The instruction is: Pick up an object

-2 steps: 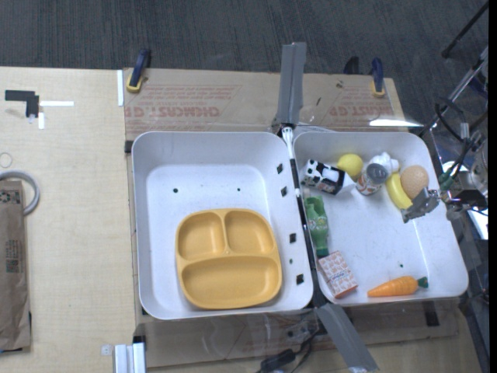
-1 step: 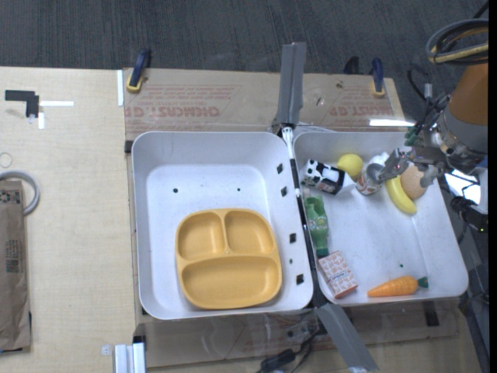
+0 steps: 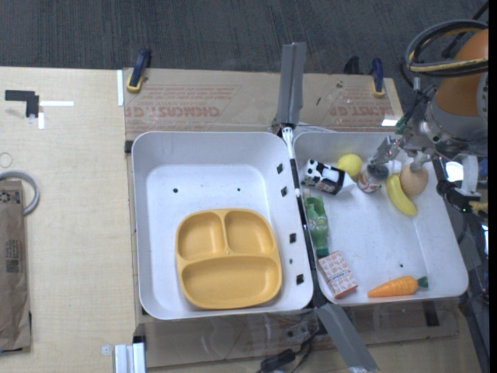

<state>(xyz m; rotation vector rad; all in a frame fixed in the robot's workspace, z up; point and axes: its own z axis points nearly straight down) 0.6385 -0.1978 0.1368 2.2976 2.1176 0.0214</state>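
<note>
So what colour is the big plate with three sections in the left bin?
The plate is yellow-orange all over, seen clearly in the camera view.

The cardboard sheet (image 3: 256,103) behind the two bins carries red printing that seems to read "CHEMCO" upside down, while the markings on the small red-and-white box (image 3: 337,274) are too small to read

At the upper right of the frame, the arm (image 3: 458,92) shows a rounded orange band above a grey wrist. Black cables loop over the orange part. Below the wrist sit pale metal fittings with dark brackets and small silvery parts.
</note>
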